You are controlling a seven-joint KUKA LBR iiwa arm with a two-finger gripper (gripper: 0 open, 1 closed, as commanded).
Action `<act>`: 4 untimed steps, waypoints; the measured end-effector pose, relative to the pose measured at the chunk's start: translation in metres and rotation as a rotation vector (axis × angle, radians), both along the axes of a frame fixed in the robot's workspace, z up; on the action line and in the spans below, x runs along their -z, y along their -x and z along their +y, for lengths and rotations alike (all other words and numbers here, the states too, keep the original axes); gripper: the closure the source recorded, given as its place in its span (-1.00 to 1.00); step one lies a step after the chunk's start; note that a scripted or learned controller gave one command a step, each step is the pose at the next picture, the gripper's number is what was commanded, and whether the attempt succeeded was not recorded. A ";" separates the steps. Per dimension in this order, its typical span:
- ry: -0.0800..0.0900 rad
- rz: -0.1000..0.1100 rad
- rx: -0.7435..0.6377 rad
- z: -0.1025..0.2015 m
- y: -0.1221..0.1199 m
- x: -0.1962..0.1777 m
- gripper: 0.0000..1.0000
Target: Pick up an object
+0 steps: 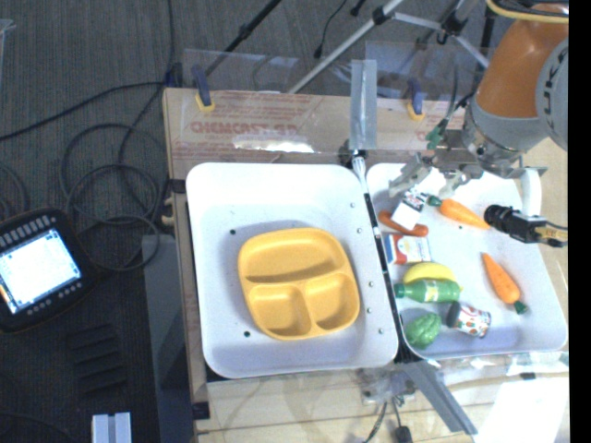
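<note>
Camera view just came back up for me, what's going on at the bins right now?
The arm's gripper hangs over the far end of the right bin, just above a small white and red packet, with nothing visibly held. An orange carrot lies beside it, a second carrot nearer the right wall, and a green bottle toward the front. The left bin holds a yellow divided tray.

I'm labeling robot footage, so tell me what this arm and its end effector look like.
The arm is grey with a broad orange band above the wrist, and a yellow cable loops over its top. Below sits a grey metal wrist housing, and the end effector has slim, pale metallic fingers.
</note>
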State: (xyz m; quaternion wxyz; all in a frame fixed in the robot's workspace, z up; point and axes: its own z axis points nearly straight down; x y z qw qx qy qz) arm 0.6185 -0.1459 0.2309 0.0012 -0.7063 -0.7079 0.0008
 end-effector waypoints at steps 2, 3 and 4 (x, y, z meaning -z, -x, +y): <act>0.002 -0.004 -0.105 -0.069 -0.021 0.137 -1.00; 0.001 -0.002 -0.105 -0.069 -0.021 0.129 1.00; 0.000 -0.001 -0.143 -0.009 0.009 0.020 1.00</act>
